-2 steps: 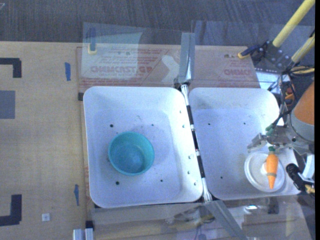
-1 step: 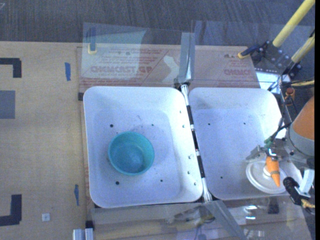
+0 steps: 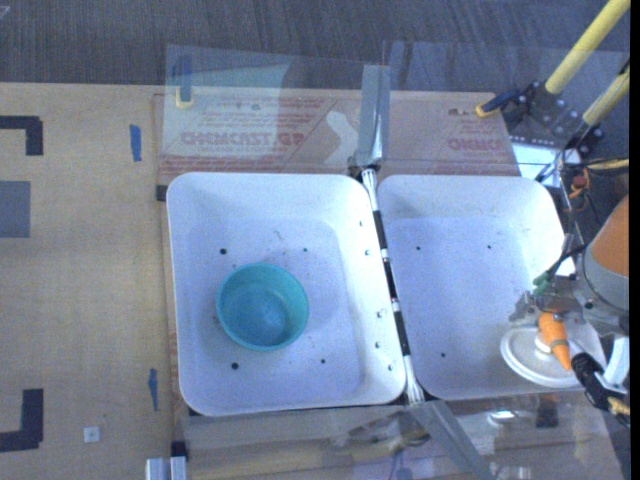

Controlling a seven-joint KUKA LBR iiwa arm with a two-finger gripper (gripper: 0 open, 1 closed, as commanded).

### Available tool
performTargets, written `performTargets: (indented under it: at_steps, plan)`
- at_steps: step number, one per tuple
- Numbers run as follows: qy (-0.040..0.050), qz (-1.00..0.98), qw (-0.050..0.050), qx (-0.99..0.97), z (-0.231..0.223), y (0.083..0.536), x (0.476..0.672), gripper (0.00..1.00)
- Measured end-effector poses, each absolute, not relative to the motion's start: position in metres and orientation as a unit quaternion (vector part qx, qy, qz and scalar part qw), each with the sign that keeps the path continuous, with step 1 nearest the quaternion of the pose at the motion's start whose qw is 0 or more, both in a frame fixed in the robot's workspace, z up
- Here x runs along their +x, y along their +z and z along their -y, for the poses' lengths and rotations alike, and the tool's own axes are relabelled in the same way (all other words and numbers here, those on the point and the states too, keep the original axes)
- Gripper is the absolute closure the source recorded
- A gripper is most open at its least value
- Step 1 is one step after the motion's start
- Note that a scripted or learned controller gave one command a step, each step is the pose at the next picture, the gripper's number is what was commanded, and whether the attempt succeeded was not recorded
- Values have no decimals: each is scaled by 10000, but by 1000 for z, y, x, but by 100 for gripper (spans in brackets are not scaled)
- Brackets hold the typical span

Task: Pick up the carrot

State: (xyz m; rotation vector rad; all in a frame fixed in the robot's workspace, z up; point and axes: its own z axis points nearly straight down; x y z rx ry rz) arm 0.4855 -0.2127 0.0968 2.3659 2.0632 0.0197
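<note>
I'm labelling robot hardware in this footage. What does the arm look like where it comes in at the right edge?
The arm enters at the right edge as a rounded grey body with an orange band above the wrist. Dark cables run along the edge above it. The gripper below looks like pale metal and dark parts, too small to make out further.

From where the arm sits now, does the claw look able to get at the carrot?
Probably yes. The carrot lies on a white dish at the right bin's near right corner, right under the claw, and nothing lies over it. The teal bowl sits in the other bin.
</note>
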Motion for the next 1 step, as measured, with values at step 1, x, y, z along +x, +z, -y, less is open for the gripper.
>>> performTargets:
  at_steps: [1]
  plan:
    - [-8, -6443, -12, 7648, 147, 156, 536, 100]
